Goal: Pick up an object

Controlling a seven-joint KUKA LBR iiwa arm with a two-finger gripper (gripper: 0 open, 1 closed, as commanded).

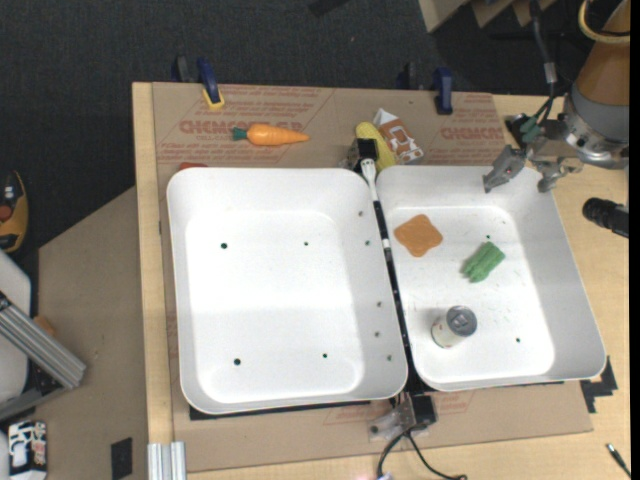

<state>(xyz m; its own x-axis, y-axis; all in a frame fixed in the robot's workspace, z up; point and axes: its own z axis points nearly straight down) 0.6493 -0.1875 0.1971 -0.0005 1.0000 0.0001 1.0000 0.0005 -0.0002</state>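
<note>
Hovering over the far right corner of the right bin, the hand has its fingers spread apart with nothing between them. Below it in that bin lie an orange pad, a green piece and a small can nearer. A toy carrot rests on the worktop beyond the left bin.

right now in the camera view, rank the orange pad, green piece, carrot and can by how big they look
1. carrot, the longest
2. orange pad and green piece, too alike to rank
3. can, slightly smaller, though it's close

All lie at similar distance, so nearness matters little.
</note>
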